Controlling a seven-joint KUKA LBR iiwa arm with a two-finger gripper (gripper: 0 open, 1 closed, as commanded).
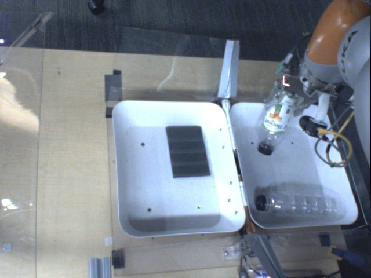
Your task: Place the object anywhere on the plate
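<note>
- Here I am over the right-hand shallow white bin (pixel 342 172), reaching in from the right, orange band up top and my wrist angled down and left toward the bin's far corner.
- Hanging below my claw (pixel 288 92) is a small clear plastic bottle with a white, green and orange label and a dark cap (pixel 275 123). It is tilted, cap end lowest, near the bin floor.
- The bottle's upper end is up in my claw, and it looks clamped there, lifted at a slant. The exact finger contact is lost in the clutter of the wrist, so I call it a hold, but not a sure one.
- Handling, as I judge it: light, fairly stiff but squeezable plastic, smooth and slippery, with a round body that wants to roll or swing. Gripped by one end like this it can pivot, so a hold across the labelled middle would be steadier.
- A second, larger clear ribbed plastic bottle with a dark cap (pixel 297 203) lies on its side along the near wall of this same bin, well apart from the one I carry.
- The target, a dark grey rectangular ridged plate (pixel 188 150), sits flat in the middle of the left-hand white bin (pixel 133 172) on the pale wooden desk (pixel 64 155).
- The dividing rims lie between my bottle and that plate, so I need to clear them before lowering.
</note>
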